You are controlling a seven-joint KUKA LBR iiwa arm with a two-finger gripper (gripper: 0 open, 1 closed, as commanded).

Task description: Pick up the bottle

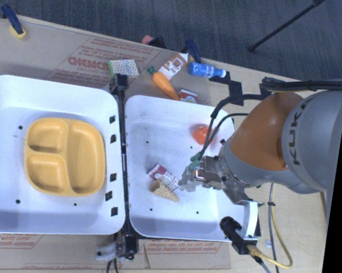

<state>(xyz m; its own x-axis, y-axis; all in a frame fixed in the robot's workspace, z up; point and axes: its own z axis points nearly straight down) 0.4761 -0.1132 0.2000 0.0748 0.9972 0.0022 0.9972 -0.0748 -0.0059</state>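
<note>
The arm (pixel 284 143) is parked over the right bin (pixel 146 215), so the approach step is judged underway. The gripper (pixel 191 179) sits by a wrapper (pixel 165 176). The bottle (pixel 205 71) is lying outside on the bench, so a reach is needed.

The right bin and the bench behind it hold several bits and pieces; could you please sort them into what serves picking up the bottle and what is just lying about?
For the job:
- blue bottle, on the bench behind the bins
- gripper, low in the right bin

Lying about:
- yellow divided plate
- ice cream cone
- red-and-white packet
- carrot
- orange-red item
</note>
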